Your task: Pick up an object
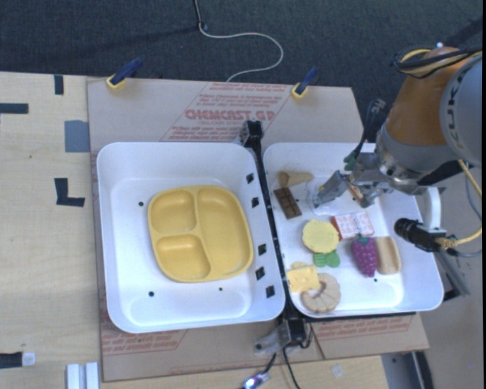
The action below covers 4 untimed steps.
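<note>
The gripper is seen above the right bin, fingers apart, nothing held. The purple toy grapes look light and bumpy; they are best pinched across the middle.

My arm is grey with an orange band. Both bins are white; the left one holds a yellow divided plate. In the right one lie purple grapes, a yellow disc with green leaves, a red-and-white packet, a brown chocolate bar and a tan cookie.
</note>
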### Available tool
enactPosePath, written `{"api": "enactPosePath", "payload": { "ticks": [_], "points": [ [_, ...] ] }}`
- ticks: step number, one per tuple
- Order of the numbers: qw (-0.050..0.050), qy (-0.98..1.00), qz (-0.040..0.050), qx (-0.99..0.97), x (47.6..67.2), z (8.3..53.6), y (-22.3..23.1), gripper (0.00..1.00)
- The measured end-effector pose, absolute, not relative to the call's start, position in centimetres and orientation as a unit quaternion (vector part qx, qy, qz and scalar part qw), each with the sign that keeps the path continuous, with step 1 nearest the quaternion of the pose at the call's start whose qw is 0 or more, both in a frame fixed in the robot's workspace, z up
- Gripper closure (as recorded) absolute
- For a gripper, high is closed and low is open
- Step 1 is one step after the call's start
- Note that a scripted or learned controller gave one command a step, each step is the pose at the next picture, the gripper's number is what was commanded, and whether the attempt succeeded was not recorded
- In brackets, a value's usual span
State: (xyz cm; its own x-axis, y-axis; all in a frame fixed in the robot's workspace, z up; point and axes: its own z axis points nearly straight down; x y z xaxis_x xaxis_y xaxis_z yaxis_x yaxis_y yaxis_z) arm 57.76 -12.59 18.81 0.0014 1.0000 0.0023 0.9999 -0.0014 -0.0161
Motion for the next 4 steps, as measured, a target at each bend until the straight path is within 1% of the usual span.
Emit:
{"api": "enactPosePath", "payload": {
  "ticks": [1,2,3,4],
  "points": [
    [0.001,-0.708,0.0005,-0.707,58.1,19.6,-12.6,0.00],
    [0.003,-0.708,0.0024,-0.706,57.6,13.3,-12.2,0.00],
    [-0.005,-0.707,0.0008,-0.707,57.8,8.6,-12.4,0.00],
    [-0.005,-0.707,-0.0009,-0.707,57.9,9.9,-12.3,1.00]
  ]
}}
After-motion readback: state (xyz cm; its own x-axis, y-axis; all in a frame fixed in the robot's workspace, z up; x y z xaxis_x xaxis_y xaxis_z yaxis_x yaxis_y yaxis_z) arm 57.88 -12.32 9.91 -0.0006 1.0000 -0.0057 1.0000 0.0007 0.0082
